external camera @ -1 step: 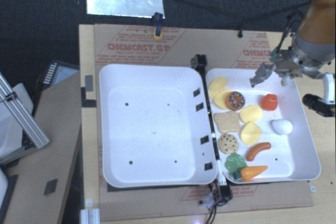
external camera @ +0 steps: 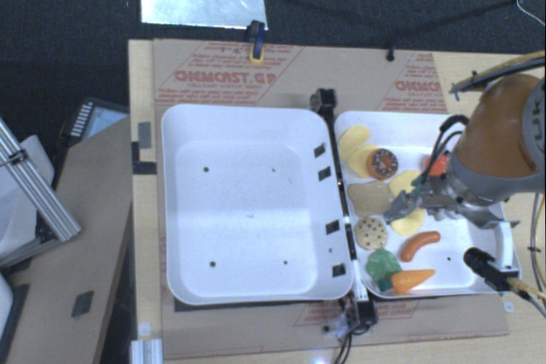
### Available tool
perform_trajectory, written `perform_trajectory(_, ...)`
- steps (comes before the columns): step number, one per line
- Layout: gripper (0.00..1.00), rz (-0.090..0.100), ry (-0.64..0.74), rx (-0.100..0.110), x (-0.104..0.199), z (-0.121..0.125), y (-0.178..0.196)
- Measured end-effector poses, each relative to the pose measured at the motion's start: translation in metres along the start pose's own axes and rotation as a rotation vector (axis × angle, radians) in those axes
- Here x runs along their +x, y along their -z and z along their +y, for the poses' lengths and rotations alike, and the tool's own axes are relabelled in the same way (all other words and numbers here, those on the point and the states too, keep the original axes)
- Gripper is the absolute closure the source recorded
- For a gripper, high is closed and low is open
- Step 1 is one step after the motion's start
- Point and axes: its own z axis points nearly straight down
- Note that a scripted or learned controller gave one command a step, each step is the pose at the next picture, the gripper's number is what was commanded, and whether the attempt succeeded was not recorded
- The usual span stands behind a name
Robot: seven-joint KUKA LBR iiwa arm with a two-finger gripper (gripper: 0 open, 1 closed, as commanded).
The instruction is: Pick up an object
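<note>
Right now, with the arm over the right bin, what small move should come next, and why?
Probably a short, straight descent. The gripper hangs in the right bin over the crowded toy food, its tip near the tan slice and a yellow piece, with nothing seen between its fingers. The cookie and sausage lie close by, so sideways travel could knock them.

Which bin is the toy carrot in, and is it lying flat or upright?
Right bin. The orange toy carrot lies flat near the front edge, its blunt end against the green toy broccoli, tip pointing right.
</note>
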Motion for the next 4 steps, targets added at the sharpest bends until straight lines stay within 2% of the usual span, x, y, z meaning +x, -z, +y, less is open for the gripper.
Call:
perform_trajectory(1, 0.00, -0.004, 0.000, -0.013, -0.020, -0.021, -0.067)
perform_trajectory(2, 0.00, -0.007, 0.008, -0.026, -0.016, 0.089, -0.061)
perform_trajectory(3, 1.00, -0.006, 0.004, -0.020, -0.017, 0.084, -0.051)
perform_trajectory(4, 1.00, -0.003, 0.014, -0.032, 0.069, 0.132, 0.077)
